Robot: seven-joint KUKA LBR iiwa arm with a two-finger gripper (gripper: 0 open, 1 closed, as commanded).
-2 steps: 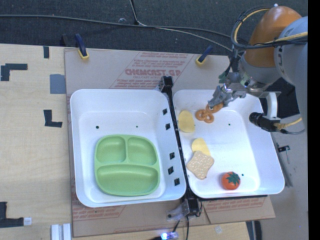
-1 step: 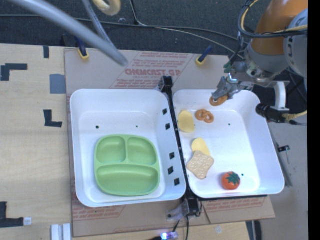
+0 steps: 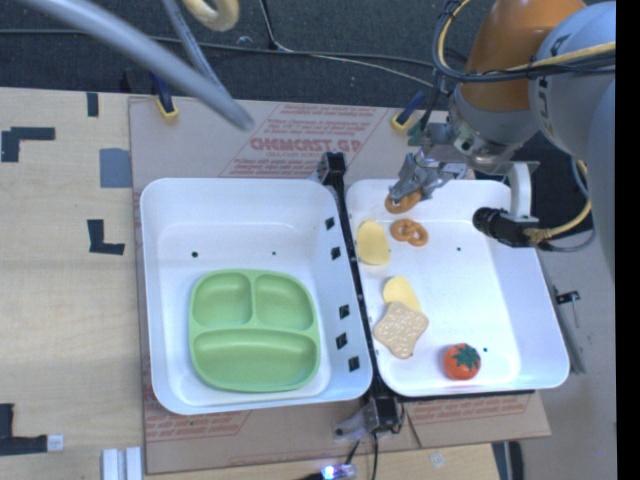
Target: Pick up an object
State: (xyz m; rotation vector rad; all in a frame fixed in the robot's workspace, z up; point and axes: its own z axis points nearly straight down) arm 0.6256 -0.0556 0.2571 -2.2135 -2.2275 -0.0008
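**The gripper holds a brown snack above the right bin**

Closest to the camera, in the right bin (image 3: pixel 545 363), sits a red tomato (image 3: pixel 461 361) with a little green top. It is near the front right corner. A bit to its left lies a tan cracker (image 3: pixel 400 329) with small dots on it. A pale yellow piece (image 3: pixel 401 291) lies just behind the cracker and touches it.

In the left bin (image 3: pixel 165 228) there is a green plate (image 3: pixel 254 329) with three parts (two small ones at the back and one long one at the front).

Farther back in the right bin, a second pale yellow piece (image 3: pixel 373 243) lies close to the wall between the two bins. Just beside it, to the right, lies a brown pretzel (image 3: pixel 409 232).

At the back of the right bin is the gripper (image 3: pixel 412 193). Its fingers are closed on a brown snack (image 3: pixel 403 203), maybe another pretzel, and the snack looks lifted a little over the bin's back left corner. Above the gripper you can see the arm's orange band (image 3: pixel 515 23).

Both bins stand on a sheet of brown cardboard (image 3: pixel 300 138) with red letters on it.
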